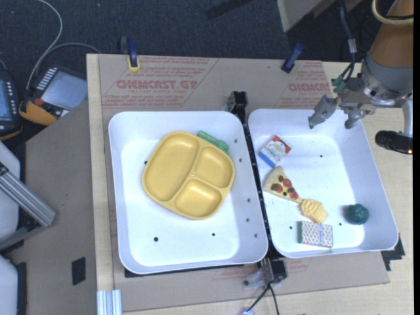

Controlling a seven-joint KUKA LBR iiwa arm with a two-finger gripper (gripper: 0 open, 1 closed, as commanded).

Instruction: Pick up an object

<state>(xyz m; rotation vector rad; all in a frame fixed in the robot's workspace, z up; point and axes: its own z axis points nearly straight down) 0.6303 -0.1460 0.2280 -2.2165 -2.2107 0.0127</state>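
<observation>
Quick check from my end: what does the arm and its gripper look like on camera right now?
The arm is grey with an orange band above the wrist. Its gripper is grey metal with two short dark-tipped fingers, and a thin dark cable runs down beside it.

Both white bins [131,241] look like smooth, faintly glossy plastic. The yellow divided plate [188,174] in the left one is matt plastic. The board [197,77] beneath is brown printed cardboard.
</observation>
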